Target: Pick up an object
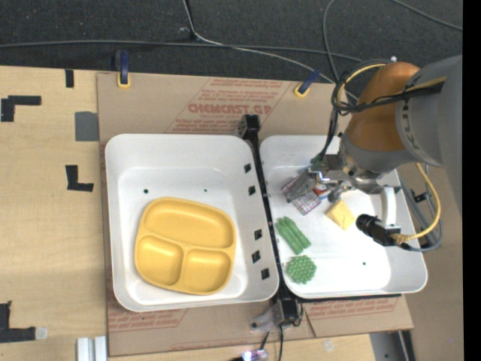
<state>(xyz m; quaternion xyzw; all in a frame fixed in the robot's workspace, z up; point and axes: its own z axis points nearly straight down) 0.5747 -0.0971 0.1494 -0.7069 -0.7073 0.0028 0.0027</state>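
We see the grey arm [421, 119] with its orange band reaching in from the right over the right bin [376, 273]. Its pincer [325, 180] hangs low over the upper middle of that bin, but the wrist hides the tips, so we cannot tell whether it is apart or together, nor whether anything sits in it.

Just beside the pincer, to its left, lies a small flat packet [301, 194] — greyish, with red and dark print, tilted on the bin floor. Whether the pincer touches it we cannot tell. Just below and right of the pincer lies a small pale yellow block [340, 216], roughly wedge-shaped and turned at an angle.

Lower down, near the divider between the bins, a green ridged piece [292, 235] lies aslant, long and narrow. Below it sits a round green thing [301, 269] with a bumpy, dotted face, near but apart from the ridged one.

The left bin [124, 164] holds a yellow tray [185, 244] with rounded corners — one wide compartment above and two smaller ones below. It lies flat in the lower middle of its bin.

Both bins rest on a brown cardboard sheet [218, 104] laid over the pale wooden surface [45, 224].
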